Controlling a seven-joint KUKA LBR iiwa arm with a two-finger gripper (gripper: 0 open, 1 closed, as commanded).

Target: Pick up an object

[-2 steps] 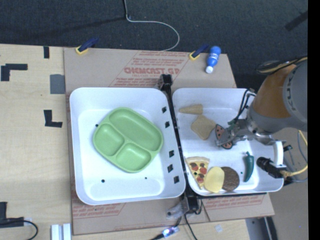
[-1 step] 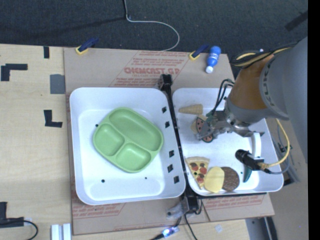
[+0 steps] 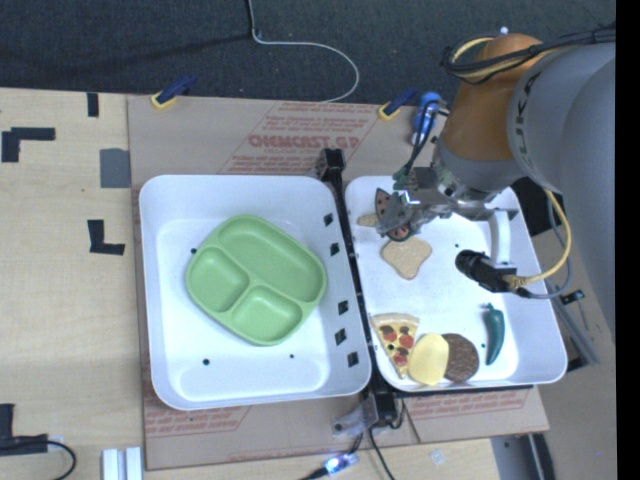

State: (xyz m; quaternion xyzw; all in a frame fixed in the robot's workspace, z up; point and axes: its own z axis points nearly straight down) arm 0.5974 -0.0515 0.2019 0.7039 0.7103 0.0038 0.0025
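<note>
My gripper [image 3: 396, 214] hangs low over the far left part of the right bin [image 3: 535, 353]. Right under it lies a small brown and red thing [image 3: 399, 232], partly hidden by the gripper. A tan piece [image 3: 367, 220] pokes out at the gripper's left. A beige flat cookie-like shape [image 3: 406, 257] lies just in front of the gripper. Near the front of this bin lie a pizza slice [image 3: 396, 340], a yellow piece [image 3: 430, 359], a brown round disc [image 3: 461, 359] and a green pepper [image 3: 493, 334].
The left bin [image 3: 170, 368] holds a green divided plate [image 3: 256, 279]. A black divider [image 3: 345, 268] with clips runs between the two bins. The arm fills the upper right above the right bin.
</note>
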